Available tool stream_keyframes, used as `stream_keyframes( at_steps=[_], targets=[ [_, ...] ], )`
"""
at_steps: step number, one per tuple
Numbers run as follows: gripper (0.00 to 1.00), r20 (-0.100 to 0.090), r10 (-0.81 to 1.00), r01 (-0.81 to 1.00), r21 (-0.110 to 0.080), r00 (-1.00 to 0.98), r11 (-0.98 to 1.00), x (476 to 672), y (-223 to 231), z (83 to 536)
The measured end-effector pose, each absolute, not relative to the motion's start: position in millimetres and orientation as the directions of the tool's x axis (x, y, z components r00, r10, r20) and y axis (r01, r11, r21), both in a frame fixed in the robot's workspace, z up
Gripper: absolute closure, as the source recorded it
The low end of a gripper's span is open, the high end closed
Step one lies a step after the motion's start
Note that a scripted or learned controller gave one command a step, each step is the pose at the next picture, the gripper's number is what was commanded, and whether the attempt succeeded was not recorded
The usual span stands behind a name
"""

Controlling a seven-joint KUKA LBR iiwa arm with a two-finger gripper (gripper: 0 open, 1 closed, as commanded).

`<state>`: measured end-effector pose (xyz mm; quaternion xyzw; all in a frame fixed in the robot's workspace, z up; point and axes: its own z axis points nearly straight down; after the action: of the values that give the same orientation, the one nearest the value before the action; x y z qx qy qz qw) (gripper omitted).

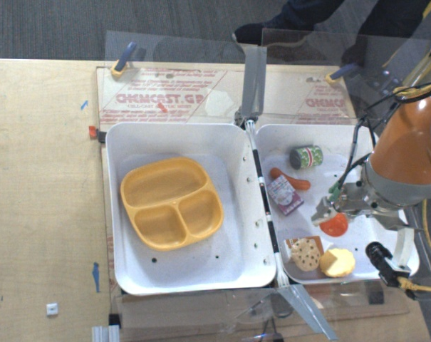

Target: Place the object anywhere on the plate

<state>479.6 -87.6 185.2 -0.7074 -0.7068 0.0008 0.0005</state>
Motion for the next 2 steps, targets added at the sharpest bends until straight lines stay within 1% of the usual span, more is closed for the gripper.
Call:
stream_keyframes(
  at_steps=[1,2],
  targets=[
    [1.0,0.0,0.996,0.996,-0.003,-0.086,0.086,545.4,-13.4,182.4],
    [1.0,-0.001,0.993,0.993,-0.002,-0.121,0.121,561.8,52.3,182.4]
  ],
)
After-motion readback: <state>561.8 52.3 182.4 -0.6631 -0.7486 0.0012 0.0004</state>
